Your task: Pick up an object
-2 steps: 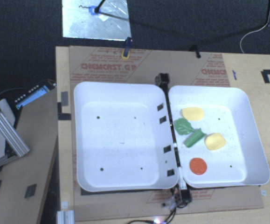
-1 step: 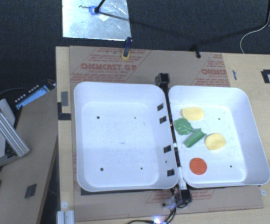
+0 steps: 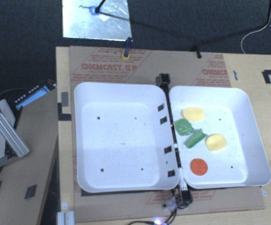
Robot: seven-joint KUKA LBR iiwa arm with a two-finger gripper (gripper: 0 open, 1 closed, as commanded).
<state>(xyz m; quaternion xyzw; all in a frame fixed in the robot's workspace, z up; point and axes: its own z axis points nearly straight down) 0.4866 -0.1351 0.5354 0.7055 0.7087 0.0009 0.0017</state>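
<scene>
All the pickable stuff sits in the right bin [image 3: 254, 121]: two yellow pieces [image 3: 193, 114] [image 3: 216, 142], a green leafy thing [image 3: 184, 126] touching a green pod [image 3: 194, 138], and a red disc [image 3: 199, 167]. Can't tell the gripper's state from here. My worry: the greens touch, so a grab there could snag both or knock one away.

Arm pose cannot be told, state of jaws cannot be told
</scene>
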